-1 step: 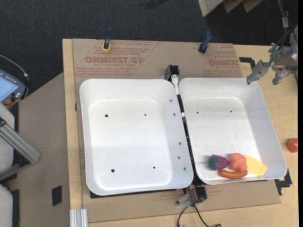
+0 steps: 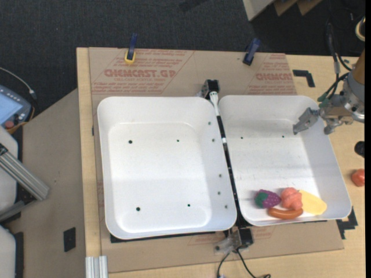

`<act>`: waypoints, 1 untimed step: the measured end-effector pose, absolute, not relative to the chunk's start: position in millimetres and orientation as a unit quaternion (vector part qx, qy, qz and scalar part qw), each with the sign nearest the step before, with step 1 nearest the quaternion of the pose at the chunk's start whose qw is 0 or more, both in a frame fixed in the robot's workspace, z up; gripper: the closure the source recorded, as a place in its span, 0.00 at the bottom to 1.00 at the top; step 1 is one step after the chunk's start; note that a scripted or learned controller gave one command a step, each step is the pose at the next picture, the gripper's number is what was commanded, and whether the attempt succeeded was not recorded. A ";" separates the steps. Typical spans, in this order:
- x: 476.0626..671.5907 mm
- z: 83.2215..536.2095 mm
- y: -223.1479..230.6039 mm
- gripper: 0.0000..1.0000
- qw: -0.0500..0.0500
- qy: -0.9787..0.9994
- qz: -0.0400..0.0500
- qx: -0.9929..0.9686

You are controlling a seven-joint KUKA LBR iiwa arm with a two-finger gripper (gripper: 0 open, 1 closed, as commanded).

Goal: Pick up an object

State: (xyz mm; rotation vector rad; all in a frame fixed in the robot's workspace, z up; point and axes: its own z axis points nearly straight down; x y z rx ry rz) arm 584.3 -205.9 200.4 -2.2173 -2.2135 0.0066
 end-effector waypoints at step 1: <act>529.2 316.9 -185.5 0.00 -0.004 -0.707 -0.002 -0.707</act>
